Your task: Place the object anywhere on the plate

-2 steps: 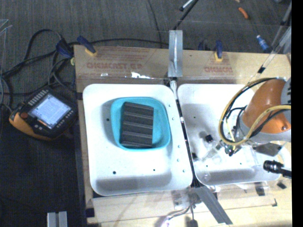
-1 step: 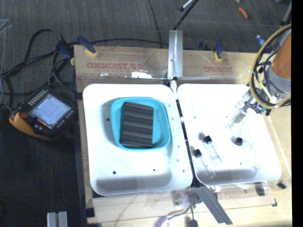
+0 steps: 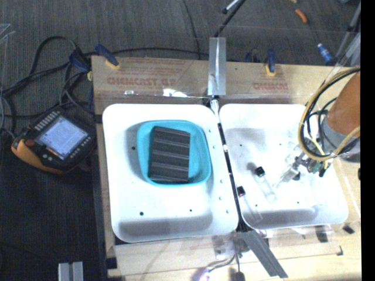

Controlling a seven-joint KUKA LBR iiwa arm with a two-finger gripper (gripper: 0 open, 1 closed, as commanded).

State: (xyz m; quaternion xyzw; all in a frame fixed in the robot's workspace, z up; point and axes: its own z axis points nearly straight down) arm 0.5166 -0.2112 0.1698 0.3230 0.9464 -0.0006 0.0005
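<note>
Over right bin (image 3: 328,212), gripper (image 3: 291,173) hangs low above floor; finger state cannot tell, transparent parts blur. Small black object (image 3: 258,170) lies just beside, left of tool, on bin floor. Likely light, rigid, easily knocked; pinch across middle. Blue plate (image 3: 202,157) in left bin (image 3: 117,215) carries dark ribbed block (image 3: 170,154).

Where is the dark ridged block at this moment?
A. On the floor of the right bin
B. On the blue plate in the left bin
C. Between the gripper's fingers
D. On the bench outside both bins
B: the dark ridged block lies flat on the blue plate inside the left bin, well away from the gripper over the right bin.
</note>
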